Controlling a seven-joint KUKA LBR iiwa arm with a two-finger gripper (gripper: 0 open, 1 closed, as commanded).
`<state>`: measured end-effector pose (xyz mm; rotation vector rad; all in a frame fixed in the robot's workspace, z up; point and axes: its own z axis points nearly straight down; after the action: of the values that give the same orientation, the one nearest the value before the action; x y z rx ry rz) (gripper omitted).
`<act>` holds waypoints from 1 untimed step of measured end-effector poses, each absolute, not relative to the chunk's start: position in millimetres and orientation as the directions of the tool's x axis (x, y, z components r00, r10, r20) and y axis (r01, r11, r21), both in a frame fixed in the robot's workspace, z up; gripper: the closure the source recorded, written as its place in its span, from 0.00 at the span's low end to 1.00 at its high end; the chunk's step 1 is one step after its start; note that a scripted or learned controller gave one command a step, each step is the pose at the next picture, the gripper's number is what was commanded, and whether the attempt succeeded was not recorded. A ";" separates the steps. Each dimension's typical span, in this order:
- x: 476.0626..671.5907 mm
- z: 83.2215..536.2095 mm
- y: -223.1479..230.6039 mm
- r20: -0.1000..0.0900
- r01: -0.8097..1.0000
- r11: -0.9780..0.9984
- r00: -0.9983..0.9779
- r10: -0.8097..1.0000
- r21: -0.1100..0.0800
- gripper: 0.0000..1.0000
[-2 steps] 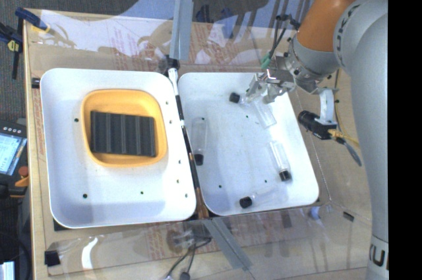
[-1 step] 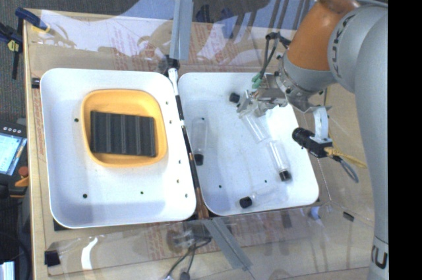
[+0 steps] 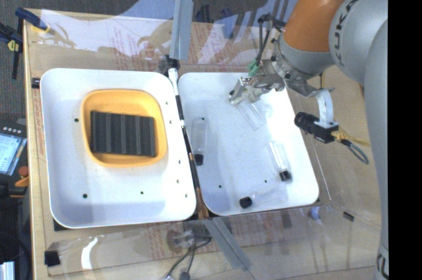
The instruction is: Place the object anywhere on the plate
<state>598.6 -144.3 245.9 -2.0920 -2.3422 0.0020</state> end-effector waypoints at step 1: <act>597.7 190.3 -131.7 0.003 0.921 0.390 -0.390 0.921 -0.004 1.00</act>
<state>597.7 -131.7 190.3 -1.7318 -2.6156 0.0033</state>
